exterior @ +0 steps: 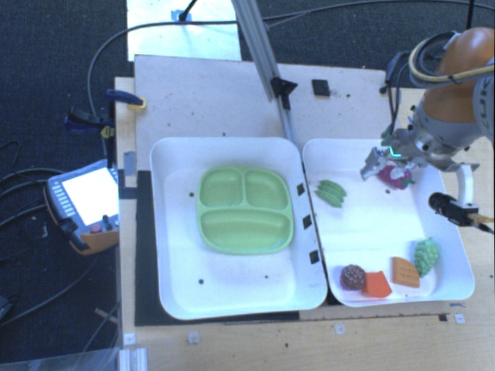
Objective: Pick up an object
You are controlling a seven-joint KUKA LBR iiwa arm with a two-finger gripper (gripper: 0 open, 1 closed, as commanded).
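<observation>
My gripper (389, 165) hangs low over the back of the right bin (363, 230), directly above a small magenta and white object (397, 178) that it partly covers. Whether it touches that object is unclear from this angle. A green pea pod (331, 192) lies to the gripper's left in the same bin. Along the bin's front edge sit a dark red ball (353, 277), a red-orange wedge (377, 284), an orange cracker-like piece (404, 272) and a bunch of green grapes (425, 255).
The left bin (178, 269) holds a green divided plate (245, 209). A slanted metal pole (259, 41) crosses the back of the bench. A black part of the arm (452, 205) juts over the right bin's right side. A handheld pendant (83, 203) lies off the bench at left.
</observation>
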